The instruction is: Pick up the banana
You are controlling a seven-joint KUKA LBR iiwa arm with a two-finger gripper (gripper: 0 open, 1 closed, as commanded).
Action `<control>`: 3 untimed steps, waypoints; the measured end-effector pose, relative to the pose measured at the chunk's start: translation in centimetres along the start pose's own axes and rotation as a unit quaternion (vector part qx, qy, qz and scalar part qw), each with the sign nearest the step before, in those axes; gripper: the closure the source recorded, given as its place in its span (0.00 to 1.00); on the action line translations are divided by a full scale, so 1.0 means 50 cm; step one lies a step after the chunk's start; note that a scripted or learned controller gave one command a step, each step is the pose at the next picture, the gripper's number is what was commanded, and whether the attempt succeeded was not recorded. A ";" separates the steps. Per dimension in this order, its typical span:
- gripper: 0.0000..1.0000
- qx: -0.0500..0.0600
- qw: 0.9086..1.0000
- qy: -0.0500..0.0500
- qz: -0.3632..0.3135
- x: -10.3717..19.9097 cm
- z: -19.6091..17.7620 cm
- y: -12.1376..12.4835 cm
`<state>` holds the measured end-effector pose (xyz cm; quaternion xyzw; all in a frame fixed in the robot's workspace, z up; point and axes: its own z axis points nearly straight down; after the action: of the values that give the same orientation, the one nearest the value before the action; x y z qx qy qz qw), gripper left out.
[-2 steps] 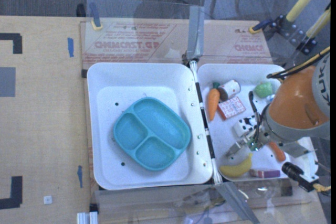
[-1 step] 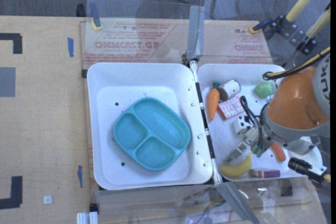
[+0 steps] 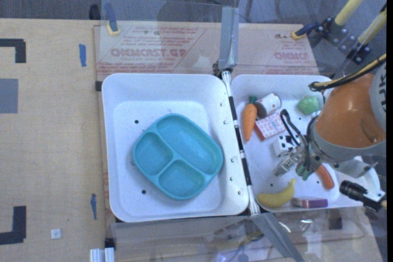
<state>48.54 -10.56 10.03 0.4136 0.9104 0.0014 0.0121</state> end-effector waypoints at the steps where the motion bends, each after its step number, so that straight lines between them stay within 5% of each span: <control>1: 1.00 0.006 0.996 0.008 0.087 -0.027 -0.090 -0.034; 2: 0.00 0.006 0.996 0.008 0.087 -0.027 -0.090 -0.035; 3: 0.00 0.004 0.996 0.010 -0.092 0.008 0.005 -0.007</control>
<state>48.03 -10.49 9.75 0.3284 0.9445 0.0006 0.0011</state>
